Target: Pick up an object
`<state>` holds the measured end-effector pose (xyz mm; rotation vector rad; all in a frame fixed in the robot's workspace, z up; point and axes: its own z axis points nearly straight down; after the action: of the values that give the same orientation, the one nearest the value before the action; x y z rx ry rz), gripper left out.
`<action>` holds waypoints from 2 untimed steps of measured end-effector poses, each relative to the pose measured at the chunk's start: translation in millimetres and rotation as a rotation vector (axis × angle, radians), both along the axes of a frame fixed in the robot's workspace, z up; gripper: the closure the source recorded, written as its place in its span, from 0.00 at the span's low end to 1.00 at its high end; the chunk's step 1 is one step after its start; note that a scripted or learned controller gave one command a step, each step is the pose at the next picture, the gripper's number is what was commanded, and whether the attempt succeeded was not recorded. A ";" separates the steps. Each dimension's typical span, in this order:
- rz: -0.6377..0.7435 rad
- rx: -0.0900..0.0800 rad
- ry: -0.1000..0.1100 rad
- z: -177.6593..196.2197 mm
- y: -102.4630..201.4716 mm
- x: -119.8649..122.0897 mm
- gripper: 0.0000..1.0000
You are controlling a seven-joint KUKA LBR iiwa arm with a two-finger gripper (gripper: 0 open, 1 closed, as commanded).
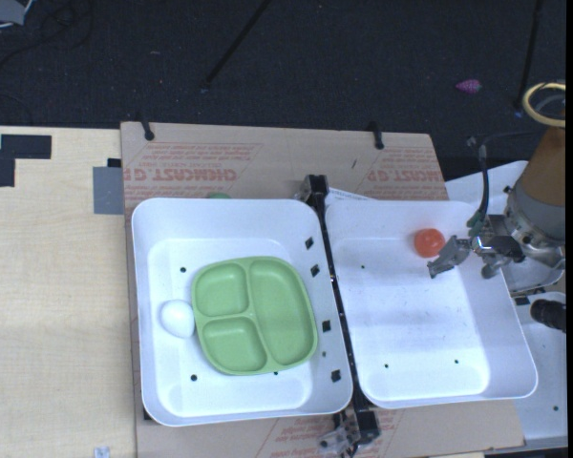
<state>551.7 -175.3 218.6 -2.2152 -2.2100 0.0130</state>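
The gripper [468, 256] hangs open, holding nothing. The orange ball [428, 242] lies just beside it — toward the bins' divider.

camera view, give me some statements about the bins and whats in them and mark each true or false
1. The green divided plate lies in the left bin. True.
2. The white ball sits in one of the plate's compartments. False: it rests on the bin floor, against the plate's left edge.
3. The orange-red ball is in the right bin. True.
4. The gripper holds the orange-red ball. False: the ball lies beside it.
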 end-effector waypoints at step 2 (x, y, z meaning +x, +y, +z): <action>0.002 -0.002 -0.009 -42.4 -7.2 7.6 0.00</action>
<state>559.4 -182.5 176.3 -2.2182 -2.2171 0.0053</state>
